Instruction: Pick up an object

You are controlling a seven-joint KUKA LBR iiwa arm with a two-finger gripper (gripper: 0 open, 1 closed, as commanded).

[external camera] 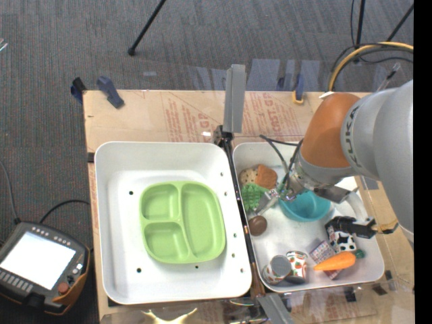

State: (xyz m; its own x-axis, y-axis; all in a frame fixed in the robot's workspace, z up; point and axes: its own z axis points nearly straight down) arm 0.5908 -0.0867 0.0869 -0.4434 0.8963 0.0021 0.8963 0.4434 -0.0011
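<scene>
Mug (287, 267) hugs right bin's (375, 273) front edge — carrot (335, 262) beside.

Teal bowl (305, 208) upright in right bin (370, 265).

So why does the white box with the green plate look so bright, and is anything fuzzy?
In the camera view, light from above washes out the left bin, so its walls lose detail; the green plate casts only a faint shadow. The arm looks soft and blurry since it is near the camera, while the carrot stays sharper.
</scene>
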